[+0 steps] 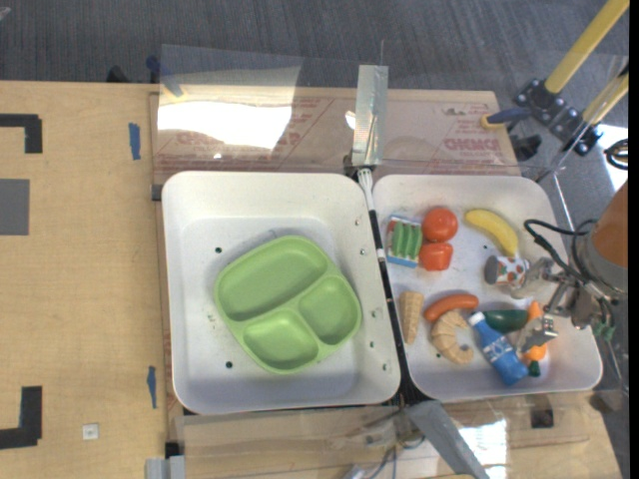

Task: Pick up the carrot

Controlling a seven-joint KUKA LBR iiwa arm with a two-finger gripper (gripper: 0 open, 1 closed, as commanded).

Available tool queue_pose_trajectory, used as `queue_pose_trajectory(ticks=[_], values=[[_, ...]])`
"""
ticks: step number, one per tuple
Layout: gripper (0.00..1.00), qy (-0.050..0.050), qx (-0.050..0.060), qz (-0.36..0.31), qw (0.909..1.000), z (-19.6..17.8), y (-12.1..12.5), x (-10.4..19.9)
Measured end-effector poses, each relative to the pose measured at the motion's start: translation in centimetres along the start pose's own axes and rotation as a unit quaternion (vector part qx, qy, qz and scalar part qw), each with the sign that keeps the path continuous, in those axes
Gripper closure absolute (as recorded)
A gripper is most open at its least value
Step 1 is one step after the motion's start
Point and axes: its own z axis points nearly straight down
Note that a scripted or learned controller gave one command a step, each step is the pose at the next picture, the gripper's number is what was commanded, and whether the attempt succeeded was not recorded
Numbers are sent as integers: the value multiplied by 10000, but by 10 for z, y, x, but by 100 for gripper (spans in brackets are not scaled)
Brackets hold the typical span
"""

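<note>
Camera view: the claw hovers at the right bin's right edge, just beside the carrot; whether it's spread or pinching, I can't tell.

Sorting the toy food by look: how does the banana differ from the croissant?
The banana is yellow and smooth; the croissant is tan and ridged. The banana lies near the right bin's far edge, the croissant nearer the front, under a red sausage. Both are curved.
</note>
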Motion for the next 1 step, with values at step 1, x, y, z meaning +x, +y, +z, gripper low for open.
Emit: queue_pose_trajectory(ticks=[1], values=[[100,-43,5,-7,10000,-11,1,-2]])
